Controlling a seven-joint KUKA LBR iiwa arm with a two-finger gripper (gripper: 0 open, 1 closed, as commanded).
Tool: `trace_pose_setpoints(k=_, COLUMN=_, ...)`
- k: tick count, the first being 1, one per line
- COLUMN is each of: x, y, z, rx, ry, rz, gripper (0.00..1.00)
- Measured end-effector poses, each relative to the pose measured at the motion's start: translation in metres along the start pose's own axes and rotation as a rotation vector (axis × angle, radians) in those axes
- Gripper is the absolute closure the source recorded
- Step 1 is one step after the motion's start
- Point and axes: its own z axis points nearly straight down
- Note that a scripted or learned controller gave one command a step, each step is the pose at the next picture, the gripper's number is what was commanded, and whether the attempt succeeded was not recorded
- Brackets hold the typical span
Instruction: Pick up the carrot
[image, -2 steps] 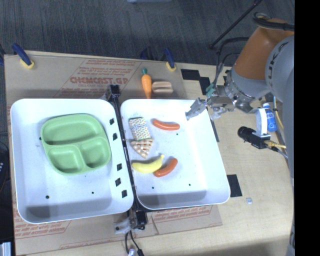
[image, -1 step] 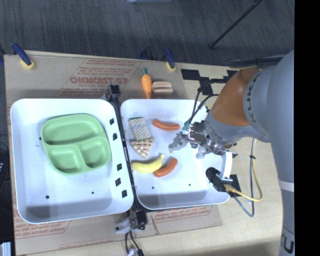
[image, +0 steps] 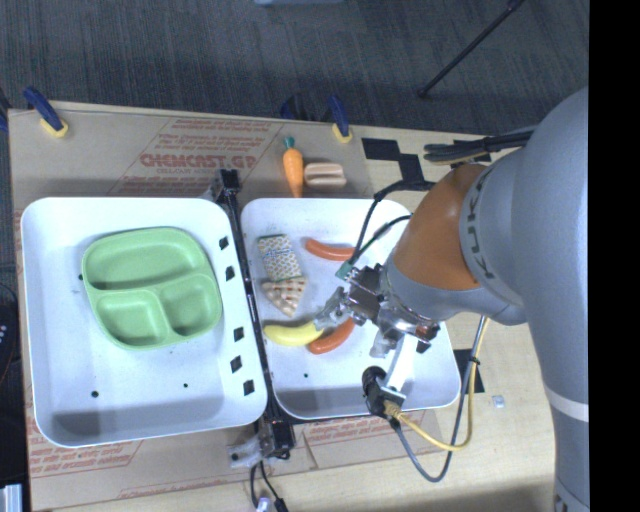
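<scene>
- The claw (image: 335, 312) is reaching into the right bin (image: 430, 385) over the banana (image: 290, 334) and a reddish sausage (image: 331, 338); its metal parts are blurring together, so I cannot tell whether it is gripping anything or how it is set.
- The grey arm (image: 530, 200) with its orange band (image: 440, 235) is covering much of the right bin's right side — whatever lies under it is hidden.
- The carrot (image: 292, 170) is lying outside both bins, on the cardboard (image: 180, 150) just beyond the right bin's far rim, orange with a small green top, well apart from the claw.
- Just beside the carrot a small tan and pink piece, like a sandwich (image: 324, 176), is resting on the same cardboard.
- The right bin is also holding a second sausage (image: 328, 249) near its far side and two pale, patterned pieces (image: 281, 272) — too small to name with certainty.
- The left bin (image: 60, 380) is holding a green divided tray (image: 150, 285), smooth plastic with three rounded compartments.
- A yellow cable (image: 440, 440) is looping below the arm's wrist, past the right bin's near rim.
- Both bins are shallow, white and round-cornered, sitting side by side on the bench.
</scene>
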Motion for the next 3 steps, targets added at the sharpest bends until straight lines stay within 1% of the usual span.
trace_pose_setpoints(k=1, x=-0.021, y=0.061, z=0.057, rx=-0.003, ry=0.001, rz=0.372, gripper=0.00)
trace_pose_setpoints(k=2, x=-0.020, y=0.061, z=0.047, rx=0.003, ry=0.002, rz=0.363, gripper=1.00)
trace_pose_setpoints(k=3, x=-0.029, y=0.037, z=-0.049, rx=-0.005, ry=0.000, rz=-0.033, gripper=1.00)
